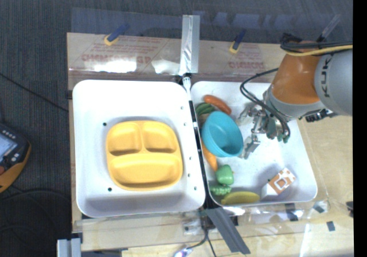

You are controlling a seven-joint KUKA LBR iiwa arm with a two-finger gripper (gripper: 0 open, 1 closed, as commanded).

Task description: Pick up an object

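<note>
So the two-finger metal gripper (256,133) is down in the right white bin (301,165), fingers spread apart with nothing between them, just beside the light blue plastic bowl (222,133). That bowl is round, glossy and tipped on its side, opening facing the gripper, leaning against the bin's left wall. Around it: an orange-red sausage-shaped toy (216,102), a green pepper toy (224,175), a yellow-green flat pod (241,197) and a small orange-and-white block (281,180). The left white bin (92,106) has a yellow compartment tray (144,154).
</note>
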